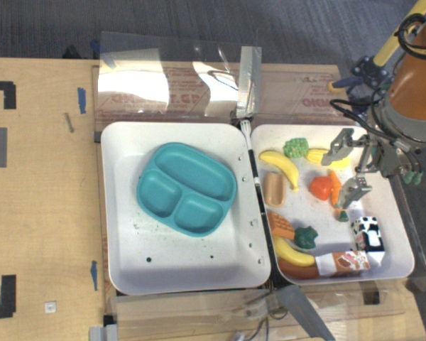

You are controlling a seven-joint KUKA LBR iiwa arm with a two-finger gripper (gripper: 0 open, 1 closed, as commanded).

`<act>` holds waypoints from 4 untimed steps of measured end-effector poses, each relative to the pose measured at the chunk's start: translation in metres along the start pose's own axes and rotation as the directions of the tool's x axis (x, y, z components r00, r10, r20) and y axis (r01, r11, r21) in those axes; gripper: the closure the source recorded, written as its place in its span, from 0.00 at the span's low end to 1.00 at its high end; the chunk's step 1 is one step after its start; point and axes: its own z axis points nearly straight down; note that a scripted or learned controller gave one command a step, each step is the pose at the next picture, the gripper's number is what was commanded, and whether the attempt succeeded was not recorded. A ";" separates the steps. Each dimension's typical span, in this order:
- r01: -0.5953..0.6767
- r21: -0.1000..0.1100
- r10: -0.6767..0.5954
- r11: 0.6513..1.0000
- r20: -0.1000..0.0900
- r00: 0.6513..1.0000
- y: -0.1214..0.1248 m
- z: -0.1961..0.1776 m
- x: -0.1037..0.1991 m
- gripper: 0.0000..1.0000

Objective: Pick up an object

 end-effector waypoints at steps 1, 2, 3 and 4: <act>0.014 -0.001 -0.014 1.000 -0.003 1.000 -0.008 0.179 -0.010 0.00; -0.225 0.008 0.225 0.974 -0.035 0.974 -0.004 0.186 -0.114 0.00; -0.249 0.001 0.249 0.969 0.006 0.968 -0.041 0.186 -0.024 0.00; -0.294 0.000 0.294 0.956 0.010 0.956 -0.041 0.186 0.014 0.00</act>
